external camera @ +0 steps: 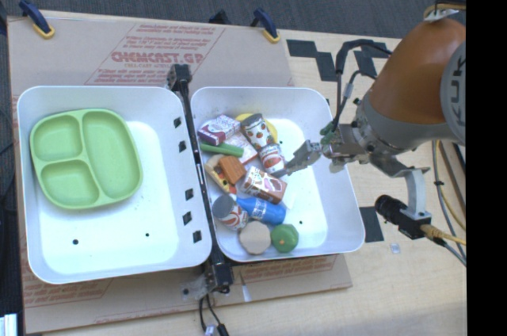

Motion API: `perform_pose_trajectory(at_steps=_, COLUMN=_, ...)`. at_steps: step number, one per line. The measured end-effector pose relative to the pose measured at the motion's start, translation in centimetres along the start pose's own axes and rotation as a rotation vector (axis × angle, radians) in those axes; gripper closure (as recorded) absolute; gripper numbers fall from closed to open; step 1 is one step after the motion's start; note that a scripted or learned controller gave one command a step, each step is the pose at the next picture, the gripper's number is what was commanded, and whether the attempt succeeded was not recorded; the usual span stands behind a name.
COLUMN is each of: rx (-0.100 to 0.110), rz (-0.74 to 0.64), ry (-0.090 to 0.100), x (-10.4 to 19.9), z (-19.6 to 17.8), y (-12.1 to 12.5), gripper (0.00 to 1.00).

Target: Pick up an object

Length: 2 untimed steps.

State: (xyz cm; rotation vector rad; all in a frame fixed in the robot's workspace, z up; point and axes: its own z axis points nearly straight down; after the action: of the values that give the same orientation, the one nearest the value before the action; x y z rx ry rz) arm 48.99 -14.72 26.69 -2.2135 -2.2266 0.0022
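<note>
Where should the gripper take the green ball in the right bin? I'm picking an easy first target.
Grip the green ball across its middle, coming straight down. It is round and sits at the pile's near edge, with bare bin floor on its right for one finger; the tan disc crowds its left.

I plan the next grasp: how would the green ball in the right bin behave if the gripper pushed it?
The green ball looks round and smooth, so it would probably roll rather than slide. It lies beside the right bin front wall and a tan disc, which may stop it soon.
</note>
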Motion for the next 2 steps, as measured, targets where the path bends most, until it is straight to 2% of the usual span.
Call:
perform_pose_trajectory(at_steps=1, rx=-0.005, rz=0.002, ry=-0.002, x=-3.3, z=14.5, y=4.7, gripper=0.00)
perform_pose_trajectory(at_steps=2, rx=-0.008, rz=-0.001, ry=-0.003, x=-0.5, z=17.1, y=9.6, gripper=0.00)
